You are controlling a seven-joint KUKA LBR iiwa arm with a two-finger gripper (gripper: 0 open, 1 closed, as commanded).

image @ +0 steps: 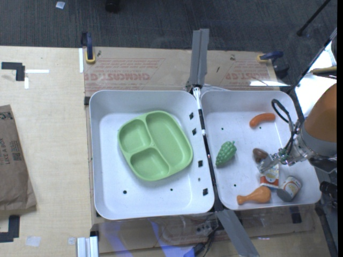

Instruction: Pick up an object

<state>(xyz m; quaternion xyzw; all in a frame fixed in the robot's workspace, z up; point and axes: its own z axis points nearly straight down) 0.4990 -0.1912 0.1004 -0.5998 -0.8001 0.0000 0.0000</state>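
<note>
Gripper (272,162) seen low in the right bin (236,107), down among a cluster of small items. Its state cannot be told; no item is seen lifted clear. Just beside it: a brown piece (260,155) toward the bin's centre, a red-and-white item (270,178) under it, a tin can (290,188) toward the bin's front corner. Further off in the bin: toy drumstick (255,197) at the front wall, green textured toy (225,153) toward the left wall, orange sausage-like toy (262,119) toward the back. Left of the bin, a green divided plate (155,144) lies in the left bin (102,159). Judged: grasp stage reached, pickup not yet shown; lift remains.
</note>
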